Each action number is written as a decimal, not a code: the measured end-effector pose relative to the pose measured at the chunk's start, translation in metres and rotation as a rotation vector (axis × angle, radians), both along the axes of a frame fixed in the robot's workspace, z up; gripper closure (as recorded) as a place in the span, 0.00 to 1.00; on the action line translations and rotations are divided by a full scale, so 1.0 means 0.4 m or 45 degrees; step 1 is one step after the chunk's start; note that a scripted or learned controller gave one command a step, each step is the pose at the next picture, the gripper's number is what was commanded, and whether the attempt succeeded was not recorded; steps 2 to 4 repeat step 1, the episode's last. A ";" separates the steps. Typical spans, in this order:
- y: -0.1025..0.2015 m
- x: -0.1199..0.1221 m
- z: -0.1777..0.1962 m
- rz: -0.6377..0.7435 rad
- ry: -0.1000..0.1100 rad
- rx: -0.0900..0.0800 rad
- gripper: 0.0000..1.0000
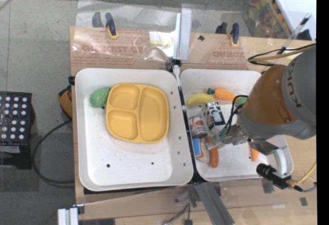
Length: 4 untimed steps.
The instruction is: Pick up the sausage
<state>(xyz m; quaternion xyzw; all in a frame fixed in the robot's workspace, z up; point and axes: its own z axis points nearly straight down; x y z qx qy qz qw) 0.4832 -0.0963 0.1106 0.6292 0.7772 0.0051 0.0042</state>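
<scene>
The sausage [214, 157], short and reddish-brown, lies near the front edge of the right bin [234, 172]. The grey arm with its orange band reaches over that bin from the right. Its gripper [223, 134] hangs low in the middle of the bin, just above and slightly right of the sausage. Clutter and the wrist hide what is at the tip, and I see nothing clearly held.
A yellow banana [199, 98], an orange carrot [224, 95], a small can [198, 126], a blue packet [197, 148] and a small orange piece [253, 155] crowd the right bin. In the left bin [128, 167] sit a yellow divided plate [138, 113] and a green object [99, 97].
</scene>
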 end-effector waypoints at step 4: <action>0.150 0.104 0.203 -0.359 0.020 -0.006 1.00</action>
